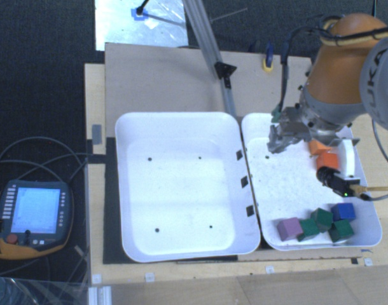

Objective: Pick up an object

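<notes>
Foam-looking blocks, pink (287,228), green (322,219) and blue (344,211), sitting clustered in right bin's (277,189) near corner; probably light, stiff, easy pinching across flat sides. Gripper (280,140) hovering well apart; can't tell jaws' state.

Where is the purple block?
The purple block sits in the right bin, near its front edge, just left of the green blocks and the blue block.
</notes>
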{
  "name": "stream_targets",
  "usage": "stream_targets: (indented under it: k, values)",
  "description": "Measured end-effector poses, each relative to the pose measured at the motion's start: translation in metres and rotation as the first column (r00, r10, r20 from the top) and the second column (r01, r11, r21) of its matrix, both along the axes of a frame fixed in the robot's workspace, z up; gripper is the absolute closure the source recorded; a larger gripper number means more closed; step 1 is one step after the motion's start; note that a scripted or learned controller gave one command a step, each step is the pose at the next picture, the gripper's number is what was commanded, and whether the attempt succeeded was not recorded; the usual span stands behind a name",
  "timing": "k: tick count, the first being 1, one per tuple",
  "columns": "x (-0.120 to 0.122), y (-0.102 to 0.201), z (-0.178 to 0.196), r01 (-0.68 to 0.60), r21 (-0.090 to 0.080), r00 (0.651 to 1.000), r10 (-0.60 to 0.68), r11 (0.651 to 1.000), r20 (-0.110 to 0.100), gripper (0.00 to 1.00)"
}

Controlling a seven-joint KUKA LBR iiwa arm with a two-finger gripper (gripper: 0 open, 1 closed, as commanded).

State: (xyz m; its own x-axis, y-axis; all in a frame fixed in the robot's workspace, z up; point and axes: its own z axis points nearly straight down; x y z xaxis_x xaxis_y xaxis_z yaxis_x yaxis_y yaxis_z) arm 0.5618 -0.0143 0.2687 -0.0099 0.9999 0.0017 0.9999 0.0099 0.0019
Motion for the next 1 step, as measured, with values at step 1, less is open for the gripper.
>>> stream_targets:
  k: [1]
  values:
    - [-0.0077, 0.06, -0.0037, -0.002, 0.001, 1.0, 0.002, 1.0, 0.0, 1.0]
